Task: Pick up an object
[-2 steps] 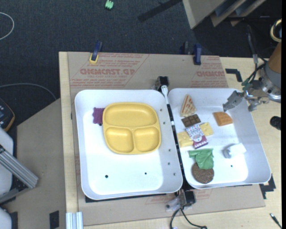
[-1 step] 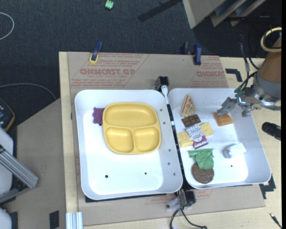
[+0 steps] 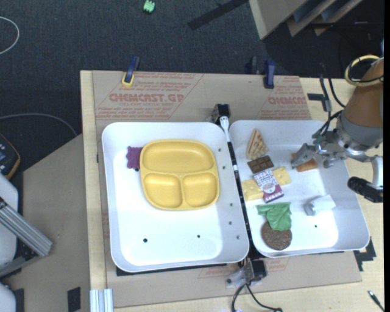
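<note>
I saw a brown board [image 3: 183, 91] printed with red lettering lying on dark carpet [image 3: 61, 42]. At the board's far edge, a yellow clamp [image 3: 128, 76] gripped near its left corner and a blue clamp [image 3: 269, 73] sat further right. Beyond that edge lay a small green piece [image 3: 148, 7]. Left of the board's near corner ran a metal rail [image 3: 24, 230].

Small orange-brown piece [image 3: 306, 164] lies flat near right bin's [image 3: 356, 234] far edge.
</note>
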`<state>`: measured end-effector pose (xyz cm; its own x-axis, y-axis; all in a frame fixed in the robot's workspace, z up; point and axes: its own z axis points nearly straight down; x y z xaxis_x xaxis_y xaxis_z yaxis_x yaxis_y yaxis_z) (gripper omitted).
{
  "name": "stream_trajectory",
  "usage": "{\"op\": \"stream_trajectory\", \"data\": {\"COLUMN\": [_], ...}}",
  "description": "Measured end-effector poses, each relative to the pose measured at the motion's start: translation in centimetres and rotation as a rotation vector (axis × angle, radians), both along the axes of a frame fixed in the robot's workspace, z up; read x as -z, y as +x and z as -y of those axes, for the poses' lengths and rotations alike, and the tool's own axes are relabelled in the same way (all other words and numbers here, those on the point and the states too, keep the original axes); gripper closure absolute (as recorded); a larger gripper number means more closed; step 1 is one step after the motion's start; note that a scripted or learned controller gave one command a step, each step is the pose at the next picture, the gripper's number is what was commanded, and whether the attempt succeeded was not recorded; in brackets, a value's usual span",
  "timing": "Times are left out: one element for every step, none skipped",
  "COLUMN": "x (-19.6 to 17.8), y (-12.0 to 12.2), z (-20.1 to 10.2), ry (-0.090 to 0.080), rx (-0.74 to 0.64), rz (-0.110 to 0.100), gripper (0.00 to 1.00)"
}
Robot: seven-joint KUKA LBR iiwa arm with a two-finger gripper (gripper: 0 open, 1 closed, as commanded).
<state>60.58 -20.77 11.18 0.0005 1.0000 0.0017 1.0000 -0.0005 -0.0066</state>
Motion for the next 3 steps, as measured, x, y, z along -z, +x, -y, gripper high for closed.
{"op": "stream_trajectory", "data": {"x": [2.9,1.6,-4.4], "y": [-0.1,0.1,-0.4], "z": [-0.1,-0.1,-0.6], "ry": [0.000,-0.002,-0.005], "rx": [-0.001,-0.001,-0.002], "rz": [0.002,0.007,0.015], "gripper": [0.00,1.00,1.00]}}
